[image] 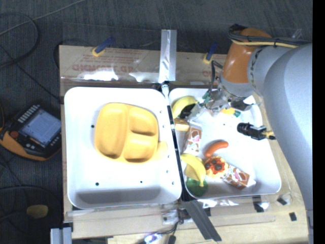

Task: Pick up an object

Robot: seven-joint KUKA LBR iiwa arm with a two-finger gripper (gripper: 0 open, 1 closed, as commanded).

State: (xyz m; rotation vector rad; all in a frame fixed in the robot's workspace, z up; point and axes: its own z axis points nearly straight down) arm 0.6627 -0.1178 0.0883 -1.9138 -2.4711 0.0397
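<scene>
I judge this to be the approach step: nothing is lifted yet, and any piece in the right-hand shallow white bin (273, 183) could be the one to take.

Nearest me, in that bin's near left corner, a green round piece (197, 188) lies against a yellow banana-shaped toy (195, 166). Just beside them is a brightly printed flat packet (231, 174). Past those lies a red sausage-shaped toy (216, 147), with a small printed carton (193, 139) to its left, close to the wall between the bins. Farther again, in the far left corner, sits a second yellow curved toy (184, 105).

The claw (216, 103) hangs low over the far end of this bin, just beside that second yellow curved toy, so I take that as the likely target. I cannot tell whether the claw is spread or pressed together, and I see nothing pinched in it. The next move calls for a small shift towards that corner and a straight descent. The bin walls meeting there leave little room, and the carton lies close by.

The left-hand white bin (81, 184) holds one large yellow moulded tray (127, 131), well apart from the work. At the far edge of the table (73, 62) the grey arm with its orange band (244, 65) reaches in.
</scene>
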